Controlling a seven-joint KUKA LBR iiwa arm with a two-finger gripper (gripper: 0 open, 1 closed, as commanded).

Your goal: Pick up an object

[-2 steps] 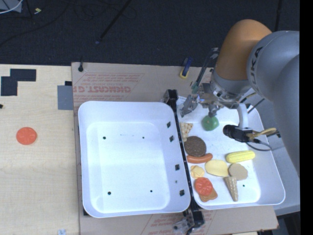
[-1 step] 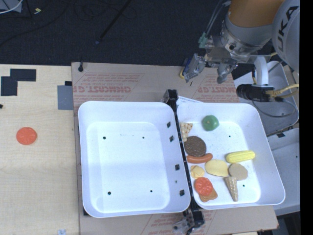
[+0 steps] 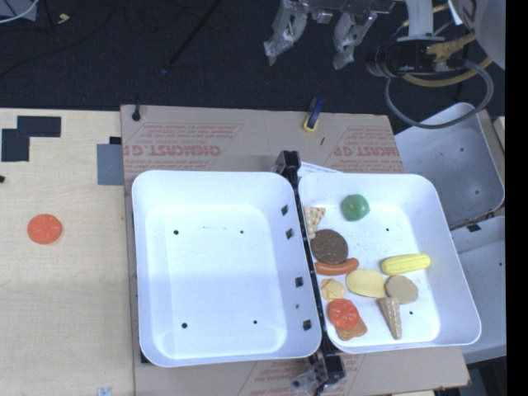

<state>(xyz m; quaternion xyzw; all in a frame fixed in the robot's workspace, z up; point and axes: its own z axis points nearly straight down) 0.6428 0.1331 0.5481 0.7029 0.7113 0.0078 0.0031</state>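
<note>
- White right bin [image 3: 429, 190] holds a green ball [image 3: 355, 207], corn [image 3: 405, 264], a cookie [image 3: 329, 246] and a sausage [image 3: 337, 266].
- Gripper [image 3: 316, 43], fingers spread, hangs at upper frame, well apart from both bins.

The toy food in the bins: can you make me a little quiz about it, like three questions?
1. True or false: the green ball lies in the left bin.
2. Which lies nearest the yellow corn? A) the brown patty B) the tan piece C) the red tomato
3. Fill in: the gripper is ___ the bins, touching no food.

Key: 1 false, it lies in the right bin. 2 B. 3 above.
</note>
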